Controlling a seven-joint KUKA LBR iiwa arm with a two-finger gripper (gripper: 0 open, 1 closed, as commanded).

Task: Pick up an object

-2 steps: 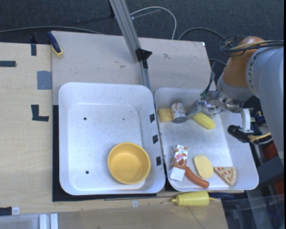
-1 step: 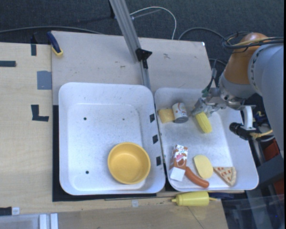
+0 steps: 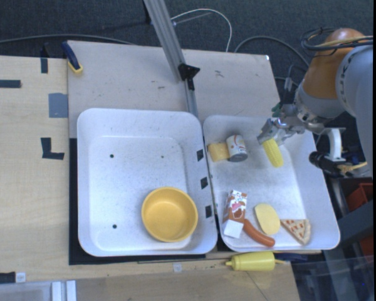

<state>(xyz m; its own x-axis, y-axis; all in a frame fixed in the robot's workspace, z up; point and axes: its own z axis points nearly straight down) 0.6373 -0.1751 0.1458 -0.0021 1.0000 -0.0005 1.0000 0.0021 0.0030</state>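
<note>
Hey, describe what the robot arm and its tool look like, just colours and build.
The arm is rounded and grey, with an orange band above the wrist. Black cables loop over its top. The tool is small, grey metal with dark parts.

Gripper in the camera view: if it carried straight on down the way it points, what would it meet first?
Most likely the yellow corn cob, which lies right at the tip of the gripper in the right bin. Depth is unclear from above, so whether they already touch cannot be told.

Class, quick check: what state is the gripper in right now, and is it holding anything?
Gripper: shut on the corn, over the right bin.
</note>
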